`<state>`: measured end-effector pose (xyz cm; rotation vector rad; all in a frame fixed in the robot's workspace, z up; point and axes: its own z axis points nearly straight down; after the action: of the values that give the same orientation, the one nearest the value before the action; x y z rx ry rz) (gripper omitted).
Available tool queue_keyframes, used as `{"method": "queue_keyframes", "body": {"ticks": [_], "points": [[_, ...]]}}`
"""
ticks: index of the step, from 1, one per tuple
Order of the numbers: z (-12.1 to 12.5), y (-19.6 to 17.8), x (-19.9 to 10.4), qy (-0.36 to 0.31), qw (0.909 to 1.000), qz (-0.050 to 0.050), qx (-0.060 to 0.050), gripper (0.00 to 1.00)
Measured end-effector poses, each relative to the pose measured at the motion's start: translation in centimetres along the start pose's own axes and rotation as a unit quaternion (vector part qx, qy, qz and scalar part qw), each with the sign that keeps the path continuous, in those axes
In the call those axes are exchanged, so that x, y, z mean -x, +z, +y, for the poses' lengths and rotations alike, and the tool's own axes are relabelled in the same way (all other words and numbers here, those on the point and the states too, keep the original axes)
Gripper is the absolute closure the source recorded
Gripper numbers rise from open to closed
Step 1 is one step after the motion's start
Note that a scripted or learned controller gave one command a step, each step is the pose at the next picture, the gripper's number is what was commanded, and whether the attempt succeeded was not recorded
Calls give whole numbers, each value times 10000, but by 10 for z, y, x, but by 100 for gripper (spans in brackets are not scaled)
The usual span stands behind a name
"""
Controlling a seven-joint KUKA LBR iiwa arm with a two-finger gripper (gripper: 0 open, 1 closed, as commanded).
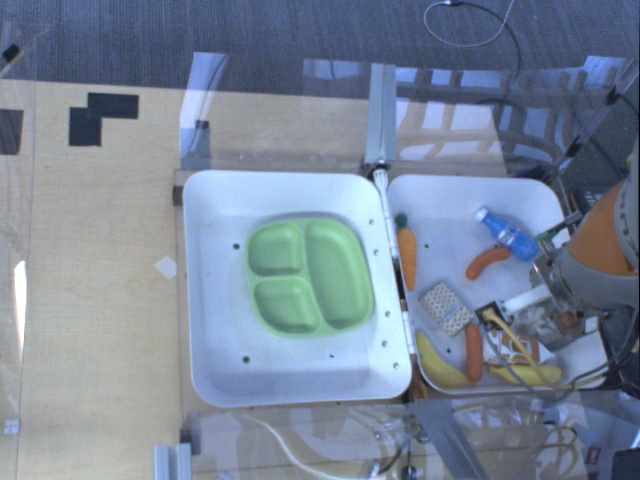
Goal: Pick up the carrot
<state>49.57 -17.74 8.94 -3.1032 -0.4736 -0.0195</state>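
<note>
The carrot (406,255) lies lengthwise against the left wall of the right bin (455,190), green top pointing toward the upper frame, probably where it slid to rest. The gripper (545,303) hangs low at the right edge of the frame, well apart from it, above a clutter of sausages, a banana (440,362) and a blue bottle (505,233); whether it is open or closed cannot be told. The green divided plate (305,275) sits in the left bin (215,298), likely as a drop spot
</note>
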Motion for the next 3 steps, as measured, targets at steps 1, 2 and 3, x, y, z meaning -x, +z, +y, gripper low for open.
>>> {"method": "queue_keyframes", "body": {"ticks": [1,2,3], "points": [[10,-1,1,360,9993,40,-129,100],[-14,-92,2,473,9989,-48,7,100],[-7,1,-53,461,9989,-4,28,100]]}}
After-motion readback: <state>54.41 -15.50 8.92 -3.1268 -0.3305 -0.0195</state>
